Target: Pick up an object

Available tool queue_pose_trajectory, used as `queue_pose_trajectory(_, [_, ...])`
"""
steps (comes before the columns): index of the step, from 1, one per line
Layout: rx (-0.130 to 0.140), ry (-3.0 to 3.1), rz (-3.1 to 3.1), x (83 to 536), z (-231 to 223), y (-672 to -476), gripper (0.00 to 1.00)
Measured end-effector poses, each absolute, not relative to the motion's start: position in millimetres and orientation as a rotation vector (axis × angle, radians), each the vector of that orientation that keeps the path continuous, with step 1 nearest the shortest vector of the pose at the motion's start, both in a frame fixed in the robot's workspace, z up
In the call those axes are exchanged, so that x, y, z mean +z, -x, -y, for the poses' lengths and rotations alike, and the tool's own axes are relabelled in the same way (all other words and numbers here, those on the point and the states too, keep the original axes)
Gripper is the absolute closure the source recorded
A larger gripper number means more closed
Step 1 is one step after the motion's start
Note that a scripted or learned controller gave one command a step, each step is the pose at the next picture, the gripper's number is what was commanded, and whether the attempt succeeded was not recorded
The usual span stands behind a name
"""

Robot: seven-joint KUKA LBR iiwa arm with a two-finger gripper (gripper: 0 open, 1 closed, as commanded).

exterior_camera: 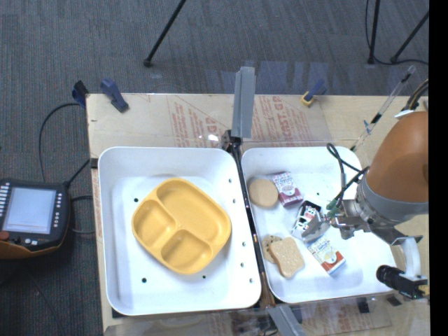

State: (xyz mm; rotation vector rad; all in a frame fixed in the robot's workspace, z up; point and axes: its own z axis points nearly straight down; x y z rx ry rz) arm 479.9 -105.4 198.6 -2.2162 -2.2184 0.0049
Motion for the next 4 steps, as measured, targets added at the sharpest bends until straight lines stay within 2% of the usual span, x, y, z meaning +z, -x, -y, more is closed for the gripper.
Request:
queue_pose_trajectory(1, [0.003, 2.370, 2.056, 86.0, 124.3, -535.4, 0.00])
queue_pose_trajectory(2, [0.002, 2.427, 1.992, 86.9, 126.9, -628.4, 0.00])
queue_pose_trajectory(3, [0.006, 2.422, 1.996, 96.3, 126.4, -628.2, 1.00])
queue_pose_trajectory(4, [-0.013, 2.374, 2.065, 206.5, 51.9, -632.4, 1.00])
